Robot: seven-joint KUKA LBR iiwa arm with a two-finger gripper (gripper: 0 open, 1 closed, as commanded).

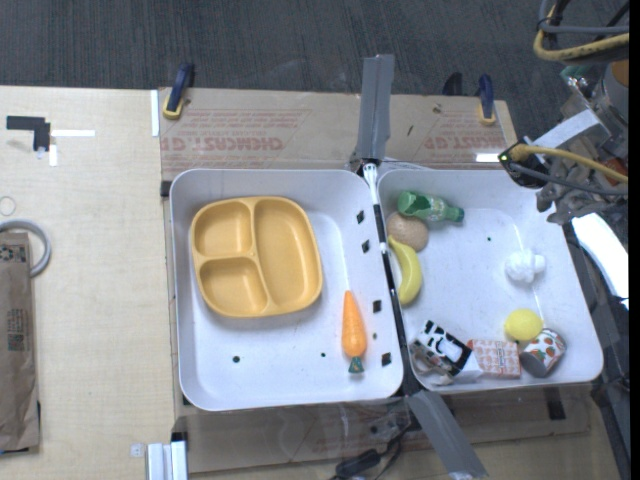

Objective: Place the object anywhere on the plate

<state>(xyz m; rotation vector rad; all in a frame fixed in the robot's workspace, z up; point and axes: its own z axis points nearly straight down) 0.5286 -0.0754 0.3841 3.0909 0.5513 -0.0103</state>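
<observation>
Cables and grey arm parts crowd the right edge above the right bin [560,268], where the end effector [565,203] sits among dark metal at the bin's far right corner; whether it is apart or together cannot be told, and nothing is seen in it. In the left bin [200,368] lies a yellow plate [257,256] with three smooth compartments, rounded at the corners. Near it, toward the divider, a carrot [353,330] lies on the white floor, orange with a small green stem end, apart from the plate. The right bin holds a green bottle [428,207], a brown kiwi [407,232] touching a curved banana [407,271], a white crumpled lump [524,266], a yellow ball [522,325], a black-and-white box [441,348], a pinkish packet [495,358] and a patterned rounded piece [543,353]. Both bins rest on cardboard upon the pale desk [80,188].
</observation>
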